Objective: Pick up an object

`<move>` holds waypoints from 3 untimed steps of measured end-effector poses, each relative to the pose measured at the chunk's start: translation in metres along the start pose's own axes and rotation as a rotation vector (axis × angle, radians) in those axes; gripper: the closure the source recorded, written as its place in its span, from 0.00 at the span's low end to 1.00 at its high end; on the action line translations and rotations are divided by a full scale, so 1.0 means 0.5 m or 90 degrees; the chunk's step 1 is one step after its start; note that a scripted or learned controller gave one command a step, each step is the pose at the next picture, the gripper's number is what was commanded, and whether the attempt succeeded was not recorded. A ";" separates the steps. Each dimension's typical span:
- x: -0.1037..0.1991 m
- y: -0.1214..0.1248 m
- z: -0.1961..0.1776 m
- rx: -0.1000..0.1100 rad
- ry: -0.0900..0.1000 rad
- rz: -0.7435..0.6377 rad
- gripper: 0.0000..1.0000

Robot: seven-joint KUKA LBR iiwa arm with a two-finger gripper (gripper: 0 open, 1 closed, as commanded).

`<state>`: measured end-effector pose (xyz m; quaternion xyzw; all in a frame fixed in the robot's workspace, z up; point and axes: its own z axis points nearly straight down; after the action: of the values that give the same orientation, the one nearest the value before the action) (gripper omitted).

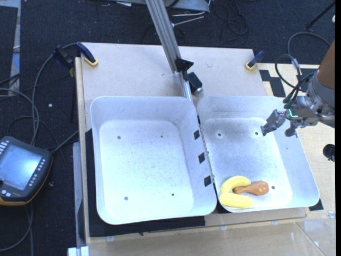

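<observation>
Gripper: you will find the gripper (278, 124) at the right of the frame, above the upper right part of the right bin (298, 159); its two fingers stand apart, with nothing between them.
Arm: your arm (322, 92) comes in from the right edge, grey, its wrist just right of the gripper.
Banana: look to the lower middle of the frame; the yellow banana (234, 192) lies curled on the right bin's floor near its front left corner, well apart from the gripper.
Drumstick: an orange-brown drumstick-shaped toy (254, 188) lies touching the banana on its right side.
Left bin: the left bin (106, 143) sits beside the right one, their rims meeting at mid-frame.
Pendant: a handheld control pendant (20, 168) rests on the dark floor at the left edge.
Clamps: yellow-tipped clamps (89, 61) grip the bench's far corners.
</observation>
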<state>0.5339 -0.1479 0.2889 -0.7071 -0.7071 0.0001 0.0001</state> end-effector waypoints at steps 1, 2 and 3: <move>0.000 0.000 0.000 0.000 0.000 0.000 0.00; 0.000 -0.010 0.124 0.003 0.001 0.000 0.00; -0.001 0.001 0.213 0.002 0.001 0.000 0.00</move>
<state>0.5342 -0.1483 0.1824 -0.7070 -0.7072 0.0012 0.0017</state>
